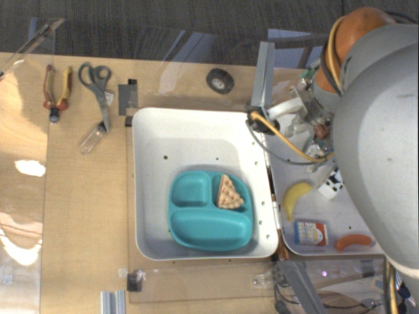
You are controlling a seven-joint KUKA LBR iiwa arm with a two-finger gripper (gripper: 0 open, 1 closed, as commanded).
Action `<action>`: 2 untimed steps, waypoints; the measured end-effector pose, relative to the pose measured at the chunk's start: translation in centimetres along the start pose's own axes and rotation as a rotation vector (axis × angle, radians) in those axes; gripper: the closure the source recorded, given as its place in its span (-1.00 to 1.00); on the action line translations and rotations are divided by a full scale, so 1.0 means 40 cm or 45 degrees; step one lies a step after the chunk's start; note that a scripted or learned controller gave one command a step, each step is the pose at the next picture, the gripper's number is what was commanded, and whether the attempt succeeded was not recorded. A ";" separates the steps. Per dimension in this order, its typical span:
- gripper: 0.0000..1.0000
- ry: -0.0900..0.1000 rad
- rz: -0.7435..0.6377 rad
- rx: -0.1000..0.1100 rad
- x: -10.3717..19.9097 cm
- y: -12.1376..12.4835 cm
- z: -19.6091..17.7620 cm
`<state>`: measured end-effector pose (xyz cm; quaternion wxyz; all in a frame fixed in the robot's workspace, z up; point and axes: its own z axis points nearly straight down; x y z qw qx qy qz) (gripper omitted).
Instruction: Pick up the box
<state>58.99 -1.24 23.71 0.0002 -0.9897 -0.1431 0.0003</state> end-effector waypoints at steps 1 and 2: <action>-1.00 0.001 0.103 0.001 -0.223 0.108 0.133; -1.00 0.003 -0.444 -0.001 -0.348 0.279 0.166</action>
